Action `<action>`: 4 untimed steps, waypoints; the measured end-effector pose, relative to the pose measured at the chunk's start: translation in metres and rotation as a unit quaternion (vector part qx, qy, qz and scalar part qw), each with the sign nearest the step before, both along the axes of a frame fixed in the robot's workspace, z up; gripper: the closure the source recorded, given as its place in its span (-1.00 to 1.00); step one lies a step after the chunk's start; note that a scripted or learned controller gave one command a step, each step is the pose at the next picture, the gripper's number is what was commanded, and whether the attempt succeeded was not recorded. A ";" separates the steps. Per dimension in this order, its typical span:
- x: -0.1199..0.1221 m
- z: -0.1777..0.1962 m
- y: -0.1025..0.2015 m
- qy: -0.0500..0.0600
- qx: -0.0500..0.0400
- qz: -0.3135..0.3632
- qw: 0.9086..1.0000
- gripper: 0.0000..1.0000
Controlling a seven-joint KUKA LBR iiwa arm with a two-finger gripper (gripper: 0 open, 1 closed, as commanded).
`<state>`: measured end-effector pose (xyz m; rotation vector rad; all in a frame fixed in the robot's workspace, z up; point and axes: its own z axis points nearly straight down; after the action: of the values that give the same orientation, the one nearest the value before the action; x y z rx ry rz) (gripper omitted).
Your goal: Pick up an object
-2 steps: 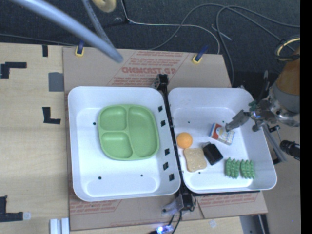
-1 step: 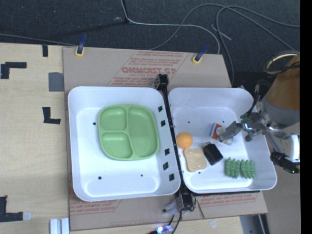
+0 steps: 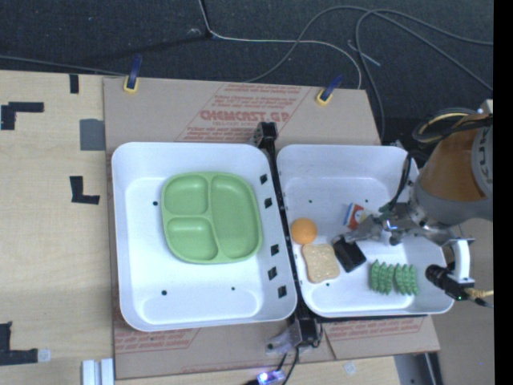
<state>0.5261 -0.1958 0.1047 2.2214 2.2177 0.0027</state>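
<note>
Claw (image 3: 350, 253) grip unclear, beside round orange ball (image 3: 303, 231); ridged green toy (image 3: 393, 278)

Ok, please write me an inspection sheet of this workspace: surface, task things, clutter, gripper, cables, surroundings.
Surface: cardboard sheet on a wooden bench, bearing the left bin and the right bin side by side.
Task things: in the right bin, orange ball, tan sponge-like block just below it, green ridged object, small red and blue item.
Clutter: green divided plate in the left bin.
Gripper: gripper low in the right bin, next to the tan block; nothing seen between its fingers.
Cables: thin cables on the dark floor beyond the bench.
Surroundings: two clamps at the cardboard's far edge; black tape marks on the bench.
</note>
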 end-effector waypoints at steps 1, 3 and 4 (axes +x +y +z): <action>0.010 -0.008 0.001 -0.011 0.000 0.001 1.000 -1.00; 0.015 0.063 -0.003 0.000 -0.001 0.002 1.000 1.00; 0.016 0.099 -0.003 0.001 0.000 0.002 1.000 1.00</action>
<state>0.5418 -0.1986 0.2038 2.2187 2.2220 0.0016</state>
